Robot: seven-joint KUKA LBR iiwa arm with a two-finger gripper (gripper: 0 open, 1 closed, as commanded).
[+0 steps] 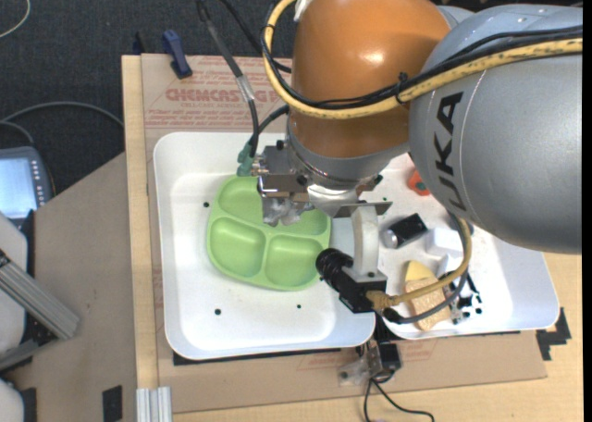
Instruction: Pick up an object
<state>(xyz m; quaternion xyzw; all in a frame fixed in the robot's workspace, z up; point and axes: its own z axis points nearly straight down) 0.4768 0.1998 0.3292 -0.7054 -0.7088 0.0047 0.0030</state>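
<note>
A light green divided plate (259,249) lies in the left white bin (185,281), near its middle. My gripper (280,207) reaches down from under the big orange wrist band and sits right at the plate's upper right part, over or touching its rim. The arm's bulk hides the far right part of the plate and the gripper's upper body. I see nothing lifted off the bin floor.
The right white bin (529,304) holds a small black object (404,229), a tan and yellow object (421,283) and a red item (418,181) partly under the arm. A black cable mount (344,283) hangs off the wrist above the bins' divider. A blue clamp (176,52) sits at the bench's far edge.
</note>
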